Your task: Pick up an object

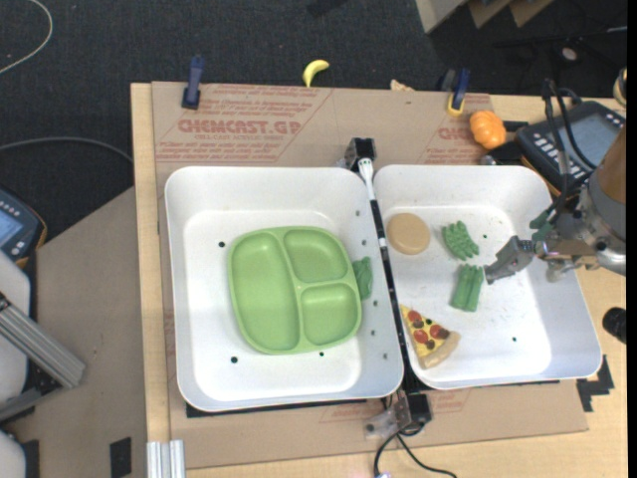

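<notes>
Bench: brown cardboard-topped bench on dark carpet, red print along its far edge, blue clamps at the far edge, two white bins side by side on it.
Arm: comes in from the right, wrist low over the right bin's right edge, gripper pointing left into the bin.
Gripper state: honestly can't tell if it's spread or pressed together, it's just a dark blur at this angle; nothing visibly pinched in it.
Right bin: tan round cookie near the far left corner, green ridged piece just beside it, green block mid-bin right by the gripper tip, pizza slice at the near left corner.
Left bin: green divided plate in the middle.
Bench extras: small orange fruit near the far right corner, yellow banana just off the far edge.
</notes>
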`<action>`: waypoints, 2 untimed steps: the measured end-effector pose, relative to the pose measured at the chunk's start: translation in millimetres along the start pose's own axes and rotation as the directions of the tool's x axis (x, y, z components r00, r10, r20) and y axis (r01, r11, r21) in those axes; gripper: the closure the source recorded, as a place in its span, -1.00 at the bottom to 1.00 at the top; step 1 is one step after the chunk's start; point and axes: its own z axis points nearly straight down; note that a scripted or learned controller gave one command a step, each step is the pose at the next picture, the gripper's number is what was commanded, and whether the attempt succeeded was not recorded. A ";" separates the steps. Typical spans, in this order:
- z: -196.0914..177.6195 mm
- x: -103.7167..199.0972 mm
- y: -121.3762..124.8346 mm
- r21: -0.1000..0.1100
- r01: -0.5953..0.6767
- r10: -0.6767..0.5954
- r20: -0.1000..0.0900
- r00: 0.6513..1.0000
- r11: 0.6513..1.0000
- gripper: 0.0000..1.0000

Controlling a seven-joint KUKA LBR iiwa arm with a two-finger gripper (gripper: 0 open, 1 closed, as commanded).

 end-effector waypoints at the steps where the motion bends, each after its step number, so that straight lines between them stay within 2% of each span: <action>1: -19.5 2.4 3.1 -0.021 0.007 -0.007 0.003 1.000 1.000 1.00; 2: 91.4 -9.5 66.2 -0.007 0.008 -0.008 0.000 1.000 1.000 1.00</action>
